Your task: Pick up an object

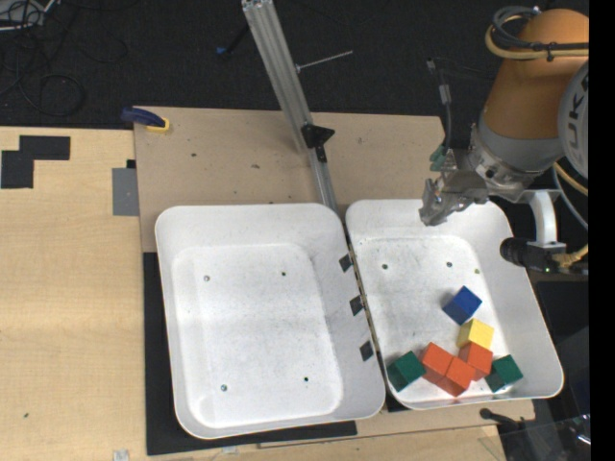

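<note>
Several small blocks lie in the near right corner of the right bin [389,221]: a blue cube [462,304], a yellow cube [476,334], an orange block [441,362] beside another orange block [473,361], a green block [405,369] and a second green block [504,373]. My gripper [434,209] hangs over the far edge of that bin, well behind the blocks and apart from them. I see nothing in it.
The left bin [173,229] sits beside the right one, with black clips [356,304] along the shared rim. A slanted aluminium rail [284,75] rises behind the bins. The wooden bench [67,296] stretches left.
</note>
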`<action>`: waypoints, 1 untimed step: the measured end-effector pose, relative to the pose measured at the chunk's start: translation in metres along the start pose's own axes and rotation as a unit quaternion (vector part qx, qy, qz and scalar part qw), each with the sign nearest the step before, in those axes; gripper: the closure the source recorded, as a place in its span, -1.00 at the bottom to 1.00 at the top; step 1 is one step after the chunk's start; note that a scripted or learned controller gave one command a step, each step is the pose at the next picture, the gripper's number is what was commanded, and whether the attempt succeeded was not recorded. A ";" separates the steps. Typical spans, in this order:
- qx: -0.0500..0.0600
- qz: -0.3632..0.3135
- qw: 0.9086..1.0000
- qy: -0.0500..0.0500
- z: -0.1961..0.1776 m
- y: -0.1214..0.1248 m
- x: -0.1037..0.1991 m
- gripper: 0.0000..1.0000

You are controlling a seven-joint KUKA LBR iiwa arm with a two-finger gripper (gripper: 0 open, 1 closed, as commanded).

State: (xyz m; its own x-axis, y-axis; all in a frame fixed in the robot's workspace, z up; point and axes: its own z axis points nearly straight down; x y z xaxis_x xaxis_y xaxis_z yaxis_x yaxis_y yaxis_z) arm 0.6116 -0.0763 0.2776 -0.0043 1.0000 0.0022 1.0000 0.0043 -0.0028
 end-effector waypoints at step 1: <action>0.001 0.000 1.000 0.000 0.014 -0.005 0.060 1.00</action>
State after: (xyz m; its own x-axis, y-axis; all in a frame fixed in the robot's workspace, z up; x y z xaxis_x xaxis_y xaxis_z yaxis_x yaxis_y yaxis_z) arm 0.6066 -0.0164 0.2636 -0.0047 1.0000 0.0028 1.0000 0.0048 -0.0045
